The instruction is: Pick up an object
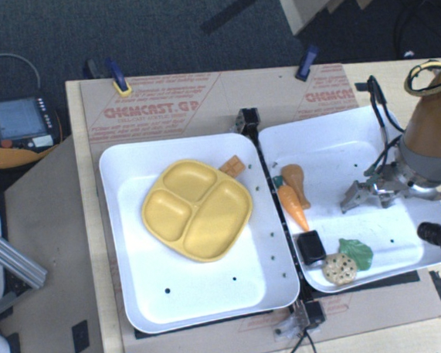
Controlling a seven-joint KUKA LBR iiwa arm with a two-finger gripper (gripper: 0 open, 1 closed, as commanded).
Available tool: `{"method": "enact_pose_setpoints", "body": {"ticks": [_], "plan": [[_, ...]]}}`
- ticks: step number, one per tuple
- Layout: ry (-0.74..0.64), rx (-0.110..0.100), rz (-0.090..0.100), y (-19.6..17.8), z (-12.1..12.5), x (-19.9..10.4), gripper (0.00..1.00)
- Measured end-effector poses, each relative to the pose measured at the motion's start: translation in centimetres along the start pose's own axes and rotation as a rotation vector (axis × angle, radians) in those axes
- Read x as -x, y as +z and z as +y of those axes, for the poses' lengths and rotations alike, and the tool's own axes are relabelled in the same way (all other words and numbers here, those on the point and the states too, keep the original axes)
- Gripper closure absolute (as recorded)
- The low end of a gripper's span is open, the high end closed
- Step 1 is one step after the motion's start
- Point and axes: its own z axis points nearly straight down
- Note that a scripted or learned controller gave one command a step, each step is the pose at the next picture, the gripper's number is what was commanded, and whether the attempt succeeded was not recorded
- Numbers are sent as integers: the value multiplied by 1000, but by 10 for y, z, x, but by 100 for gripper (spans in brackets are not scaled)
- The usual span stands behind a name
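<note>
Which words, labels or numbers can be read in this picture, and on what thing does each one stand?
"CHEMCAST G.P": red print on the brown board under the bins, behind the left bin.
Same red print on the board behind the right bin: partly readable, probably the same word, cut off.
Smaller red lines under both prints: too blurred to read.
Screen of the handheld pendant: too small to read.

bins (126,243): 2 | yellow tray (197,210): 1 | carrot (293,207): 1 | cookie (340,269): 1 | black block (311,247): 1 | green piece (358,252), maybe lettuce: 1

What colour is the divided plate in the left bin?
Pale yellow, plain with no pattern. The divided plate shows clearly in the camera view, lying in the left bin.
</note>
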Motion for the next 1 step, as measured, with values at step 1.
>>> {"method": "enact_pose_setpoints", "body": {"ticks": [1], "plan": [[3, 3, -3, 35, 1, 2, 0]]}}
